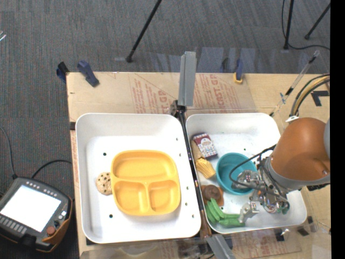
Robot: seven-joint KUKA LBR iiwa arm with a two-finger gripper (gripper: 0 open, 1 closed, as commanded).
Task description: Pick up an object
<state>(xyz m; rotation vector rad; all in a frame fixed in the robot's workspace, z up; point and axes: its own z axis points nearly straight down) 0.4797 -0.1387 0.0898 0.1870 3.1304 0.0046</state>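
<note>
A: Where is the arm (302, 152)?

B: It reaches in from three o'clock, over the right bin (253, 124). The orange band bulks above the bin's four o'clock corner, and the wrist tips down toward the bin floor.

A: And the hand (259, 201)?

B: Low, at about five o'clock in that bin, just beside the teal bowl (233, 171) and near the green toy (223, 216). Cables and metal parts crowd it, so I cannot tell whether its grip is spread or pressed together, and I see nothing plainly between them.

A: What could it pick up?

B: In the right bin: the bowl near the centre; a red packet (205, 144) at ten o'clock; a yellow ridged piece (205, 169), perhaps toy corn, at nine o'clock, just beside the bowl; a brown lump (212, 192) at seven o'clock; the green toy lying along the six o'clock wall.

A: The left bin (97, 128)?

B: A yellow tray (145, 181) with three compartments sits in the middle, and a cookie (103, 183) touches its nine o'clock edge. Both bins rest on the desk (135, 93).
</note>
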